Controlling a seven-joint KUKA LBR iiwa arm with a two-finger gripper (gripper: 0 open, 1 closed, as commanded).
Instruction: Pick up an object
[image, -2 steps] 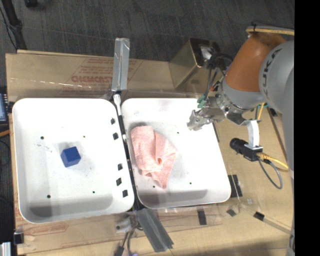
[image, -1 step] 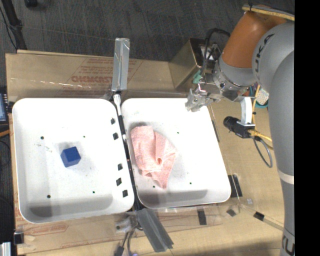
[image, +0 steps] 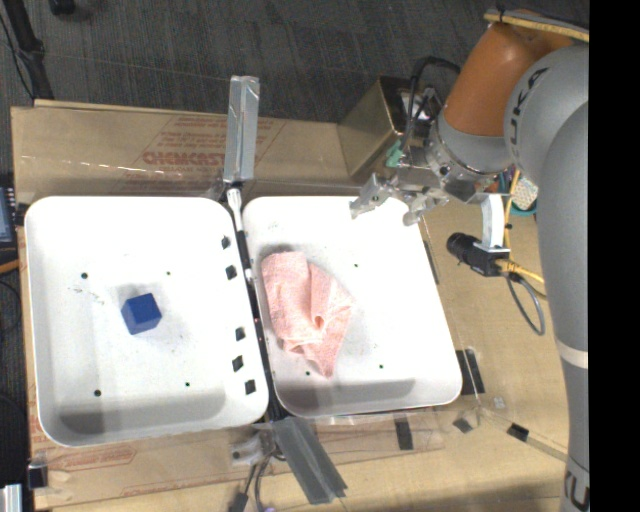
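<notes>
Tool (image: 392, 202): I see its two fingers spread apart, pinching nothing, hanging above the far edge of the right bin (image: 440, 330), close to its far right corner.

Pink cloth (image: 305, 312): crumpled in a loose heap in the right bin, toward its left wall, well apart from the tool.

Blue cube (image: 141, 312): in the left bin (image: 60, 400), left of centre, standing alone on the floor.

Risks, as I judge them: a descent from here meets the bin rim or bare floor rather than either object. On the cloth, the fingers may catch only a fold and let it slip. The cube demands a long traverse over the divider between the bins.
</notes>
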